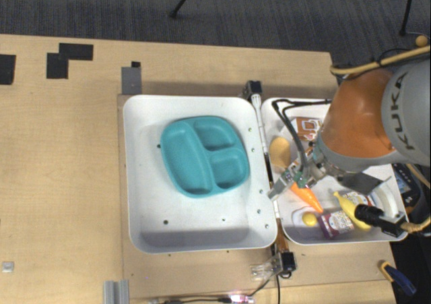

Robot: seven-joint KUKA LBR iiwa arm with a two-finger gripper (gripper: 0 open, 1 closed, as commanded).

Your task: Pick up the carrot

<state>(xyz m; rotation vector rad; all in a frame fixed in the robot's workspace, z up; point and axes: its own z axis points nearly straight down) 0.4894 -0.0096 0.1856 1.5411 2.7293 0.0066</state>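
Note:
The carrot (308,197) is a small orange piece lying at a slant in the right bin (296,234), near that bin's left wall. My gripper (295,178) hangs right over the carrot's upper left end, touching or nearly touching it. The grey wrist with the orange band (355,120) covers the middle of that bin. The view does not show whether the carrot is held.
In the right bin a tan rounded object (279,152) lies just above the gripper. A small yellow ball (308,218), a purple item (333,223) and a yellow banana-like toy (353,209) lie below the carrot. The left bin (145,228) holds a teal divided plate (204,156).

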